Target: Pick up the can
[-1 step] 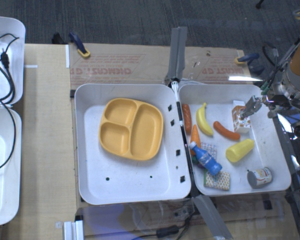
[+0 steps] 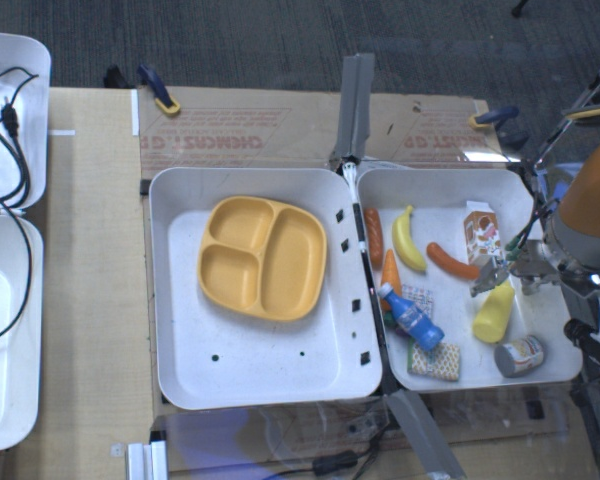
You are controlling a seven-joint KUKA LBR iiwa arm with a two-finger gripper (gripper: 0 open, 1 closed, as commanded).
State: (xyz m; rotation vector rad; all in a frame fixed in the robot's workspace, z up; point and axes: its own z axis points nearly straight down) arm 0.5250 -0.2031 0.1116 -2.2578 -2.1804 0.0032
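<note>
The can (image 2: 520,355) is a short grey tin lying on its side in the front right corner of the right bin (image 2: 450,193). My gripper (image 2: 496,273) hovers over the right part of that bin, reaching in from the right. It sits just above the top of a yellow squeeze bottle (image 2: 493,314), a short way behind and left of the can. Nothing is visibly held.
The right bin also holds a banana (image 2: 410,240), two sausages (image 2: 452,261), a carrot (image 2: 390,268), a blue bottle (image 2: 414,320), a snack packet (image 2: 482,233) and a sponge (image 2: 435,361). A yellow divided plate (image 2: 263,258) lies in the left bin (image 2: 180,348).
</note>
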